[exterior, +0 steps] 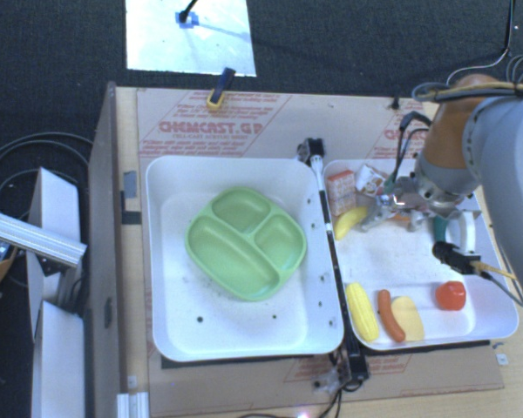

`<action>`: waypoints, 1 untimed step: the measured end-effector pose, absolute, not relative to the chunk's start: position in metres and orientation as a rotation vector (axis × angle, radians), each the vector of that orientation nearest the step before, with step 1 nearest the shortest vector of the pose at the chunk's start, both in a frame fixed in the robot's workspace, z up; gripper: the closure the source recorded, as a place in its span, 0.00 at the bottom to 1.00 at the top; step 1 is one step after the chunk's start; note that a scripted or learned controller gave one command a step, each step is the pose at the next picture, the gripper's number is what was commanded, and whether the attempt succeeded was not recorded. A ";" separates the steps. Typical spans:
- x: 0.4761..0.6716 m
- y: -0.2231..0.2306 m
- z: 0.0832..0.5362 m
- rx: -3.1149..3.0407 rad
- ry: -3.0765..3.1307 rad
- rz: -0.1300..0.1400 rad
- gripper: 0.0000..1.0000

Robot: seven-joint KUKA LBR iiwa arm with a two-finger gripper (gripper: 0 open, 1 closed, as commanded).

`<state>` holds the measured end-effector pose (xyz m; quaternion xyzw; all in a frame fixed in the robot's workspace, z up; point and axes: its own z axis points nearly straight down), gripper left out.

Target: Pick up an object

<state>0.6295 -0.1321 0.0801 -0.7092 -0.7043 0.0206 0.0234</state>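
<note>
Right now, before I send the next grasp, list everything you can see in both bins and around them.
bins: 2, white, side by side on the bench; left bin, right bin
divided plate: 1, light green, in left bin
banana: 1, yellow, right bin, upper left
small carton: 1, orange and white, right bin, far left corner
corn cob: 1, yellow, right bin, near edge
sausage: 1, red-orange, beside the corn
yellow piece: 1, beside the sausage
tomato: 1, red, right bin, near right
arm: 1, grey with orange band
end effector: 1, over right bin, by the banana
</note>
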 end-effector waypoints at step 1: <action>0.633 -0.130 0.080 -2.207 -2.171 0.070 0.00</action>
